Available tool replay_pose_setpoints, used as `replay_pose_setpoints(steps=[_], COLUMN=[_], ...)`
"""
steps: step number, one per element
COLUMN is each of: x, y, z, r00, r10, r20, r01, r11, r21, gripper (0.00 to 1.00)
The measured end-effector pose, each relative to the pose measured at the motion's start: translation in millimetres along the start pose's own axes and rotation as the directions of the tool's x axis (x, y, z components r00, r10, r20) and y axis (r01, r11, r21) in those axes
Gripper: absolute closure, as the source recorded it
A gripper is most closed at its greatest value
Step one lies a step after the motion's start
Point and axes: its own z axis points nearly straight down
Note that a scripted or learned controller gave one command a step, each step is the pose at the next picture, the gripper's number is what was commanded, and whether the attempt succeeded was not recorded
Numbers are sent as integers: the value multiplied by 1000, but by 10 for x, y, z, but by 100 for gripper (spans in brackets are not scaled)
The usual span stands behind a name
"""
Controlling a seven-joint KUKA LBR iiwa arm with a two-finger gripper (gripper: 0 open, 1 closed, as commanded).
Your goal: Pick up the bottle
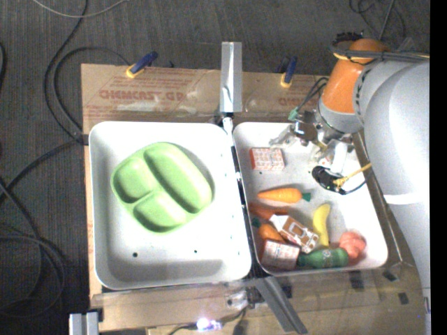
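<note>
The gripper hangs over the far right part of the right bin, below the arm's orange band; whether it is released or clenched cannot be told, since wrist hardware and cables crowd that spot. Nothing is visibly held.

The bottle, dark green, lies on its side along the near edge of the right bin, well apart from the gripper. It is hemmed in: a pinkish-red item touches its right end by the near right corner, a small brown box sits just beside its left end, and a red-and-white carton and a banana lie just behind it. A carrot lies mid-bin, and a pink patterned box sits near the far left wall. The barest floor in this bin is around the middle right.

The left bin holds a green divided tray, with open white floor along its near edge.
</note>
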Motion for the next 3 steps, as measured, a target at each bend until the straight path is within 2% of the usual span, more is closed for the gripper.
replay_pose_setpoints(steps=[1, 2, 3], x=[-94, -149, -150], y=[131, -118, -122], z=[-569, -158, -153], r00=[999, 1000, 1000], r10=[50, -20, -20], r20=[15, 5, 5], r01=[-51, 20, 20], r11=[999, 1000, 1000], r21=[13, 12, 14], gripper=[0, 0, 0])
